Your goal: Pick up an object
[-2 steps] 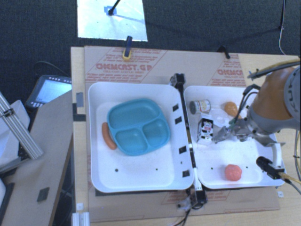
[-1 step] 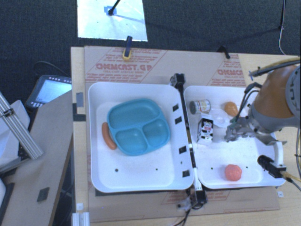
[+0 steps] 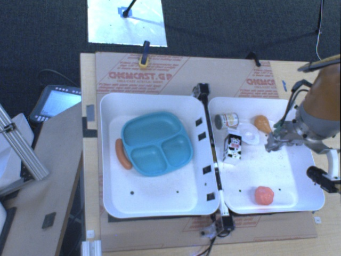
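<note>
Evidently the approach was in hand: the tool (image 3: 273, 143) hung low in the right bin (image 3: 298, 196), how far open I could not tell, nothing visibly held. An orange piece (image 3: 261, 124) lay just beside it, a small carton (image 3: 233, 146) near, a red ball (image 3: 264, 195) farther off. Next it likely needed lining up over one. The desk (image 3: 176, 68) was cardboard-covered, on dark carpet (image 3: 42, 31).

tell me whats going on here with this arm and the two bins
A grey robot arm reaches in from the right, its gripper low over the right bin, near an orange object and a clear item. Nothing visibly sits between its fingers. That bin also has a small jar, a black-and-white carton and a pink ball. The left bin holds a blue divided tray and an orange sausage-shaped toy.
</note>
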`<action>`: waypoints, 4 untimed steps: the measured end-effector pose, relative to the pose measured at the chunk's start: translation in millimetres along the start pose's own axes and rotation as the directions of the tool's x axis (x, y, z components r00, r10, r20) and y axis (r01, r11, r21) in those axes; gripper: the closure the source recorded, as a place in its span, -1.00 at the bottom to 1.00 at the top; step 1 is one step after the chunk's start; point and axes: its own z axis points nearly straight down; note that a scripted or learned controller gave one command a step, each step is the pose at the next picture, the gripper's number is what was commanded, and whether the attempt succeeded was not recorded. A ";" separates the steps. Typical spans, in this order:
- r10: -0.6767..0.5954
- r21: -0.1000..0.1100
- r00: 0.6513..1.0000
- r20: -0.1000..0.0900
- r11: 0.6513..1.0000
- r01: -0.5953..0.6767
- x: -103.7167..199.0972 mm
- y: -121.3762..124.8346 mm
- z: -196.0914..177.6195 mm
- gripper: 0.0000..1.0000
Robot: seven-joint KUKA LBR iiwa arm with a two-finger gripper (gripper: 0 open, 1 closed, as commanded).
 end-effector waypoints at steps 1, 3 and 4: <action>-0.001 0.003 1.000 -0.001 1.000 0.001 -0.3 1.6 -22.5 1.00; -0.006 0.005 1.000 -0.003 1.000 0.006 105.2 30.1 -27.9 1.00; -0.007 0.004 1.000 -0.004 1.000 0.007 159.2 52.1 -24.2 1.00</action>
